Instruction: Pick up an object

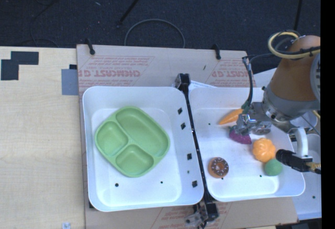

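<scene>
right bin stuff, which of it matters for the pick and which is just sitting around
In play for the pick:
gripper, low in the right bin
purple object, right under the gripper
orange carrot-like piece, beside the gripper

Just lying about:
orange ball
green ball
donut
green divided plate in the left bin

The left bin (99, 191) and the right bin (246, 191) are white; the divided plate (132, 140) is light green. In the right bin, the carrot (230, 117) is orange, the donut (218, 167) brown with speckled sprinkles, the ball (263, 150) orange, and at its 5 o'clock the round piece (272, 168) green. The lump (241, 138) is magenta, and the arm (296, 78) carries an orange band.
</scene>
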